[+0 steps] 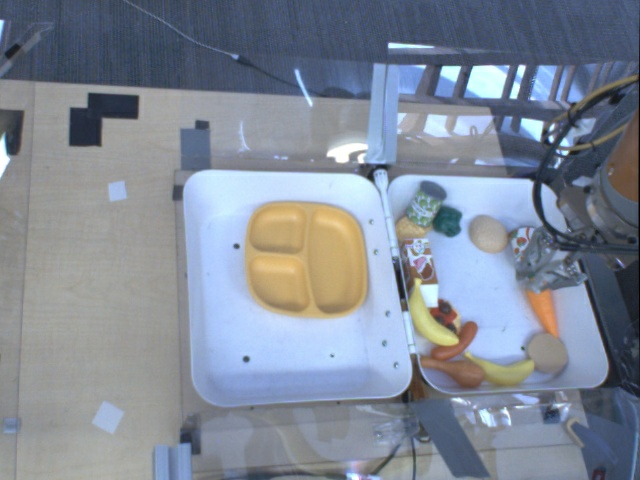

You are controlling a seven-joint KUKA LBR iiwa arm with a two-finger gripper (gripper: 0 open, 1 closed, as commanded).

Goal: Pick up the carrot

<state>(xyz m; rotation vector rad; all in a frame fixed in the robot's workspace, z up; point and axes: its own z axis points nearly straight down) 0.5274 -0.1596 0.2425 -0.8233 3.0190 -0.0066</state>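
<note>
Hugging right bin wall [598, 330]: carrot [543, 311]

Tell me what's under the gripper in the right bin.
The carrot lies just below the gripper, its thin end pointing toward the brown ball. The gripper covers the carrot's top end, so contact can't be judged.

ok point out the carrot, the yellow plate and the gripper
carrot [544, 311], camera view, middle of its orange body
yellow plate [262, 268], camera view, ridge between its left compartments
gripper [548, 272], camera view, metal tip right above the carrot's top end
</note>
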